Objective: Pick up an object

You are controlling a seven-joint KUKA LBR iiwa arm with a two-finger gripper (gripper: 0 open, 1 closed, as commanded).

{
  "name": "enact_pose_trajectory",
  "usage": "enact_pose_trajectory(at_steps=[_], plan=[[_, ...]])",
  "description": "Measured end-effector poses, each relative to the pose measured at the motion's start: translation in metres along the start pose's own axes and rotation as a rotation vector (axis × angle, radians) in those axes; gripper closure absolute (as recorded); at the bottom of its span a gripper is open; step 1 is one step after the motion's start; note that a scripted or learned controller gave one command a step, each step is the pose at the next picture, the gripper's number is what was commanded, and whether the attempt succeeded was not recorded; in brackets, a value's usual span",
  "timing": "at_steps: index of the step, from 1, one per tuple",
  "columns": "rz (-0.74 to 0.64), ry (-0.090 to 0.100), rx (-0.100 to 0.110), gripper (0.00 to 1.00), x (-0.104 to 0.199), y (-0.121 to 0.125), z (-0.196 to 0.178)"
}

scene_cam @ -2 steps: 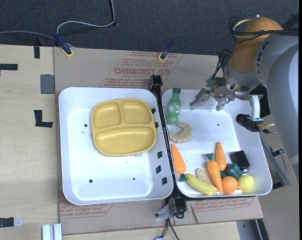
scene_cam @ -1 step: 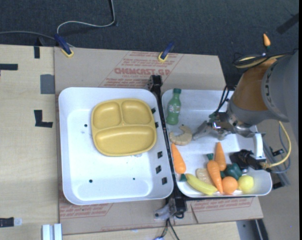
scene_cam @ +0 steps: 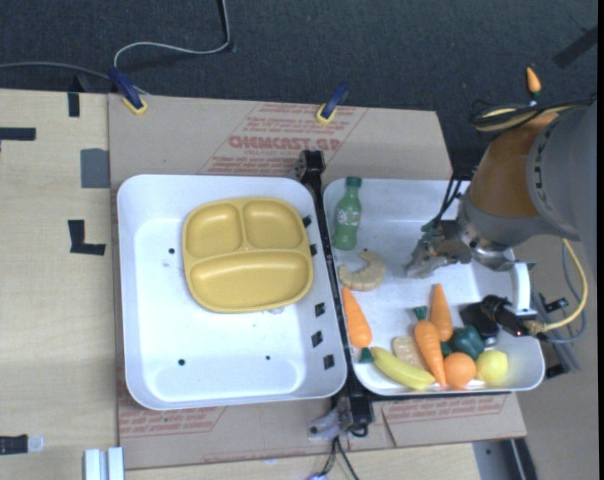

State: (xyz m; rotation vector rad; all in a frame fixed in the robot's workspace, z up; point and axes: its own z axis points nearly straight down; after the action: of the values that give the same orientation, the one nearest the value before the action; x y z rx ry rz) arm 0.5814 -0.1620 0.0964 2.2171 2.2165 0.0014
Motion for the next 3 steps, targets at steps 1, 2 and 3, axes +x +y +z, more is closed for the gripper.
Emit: enact_pose_trajectory(at_steps=[1,2,3], plan=[[-0.004,0.005,0.004,1.0,0.11,0.021,-0.089],[-0.003,0.005,0.006,1.0,0.172,0.038,-0.135],[-0.003,0.004,0.006,1.0,0.219,0.037,-0.156]])
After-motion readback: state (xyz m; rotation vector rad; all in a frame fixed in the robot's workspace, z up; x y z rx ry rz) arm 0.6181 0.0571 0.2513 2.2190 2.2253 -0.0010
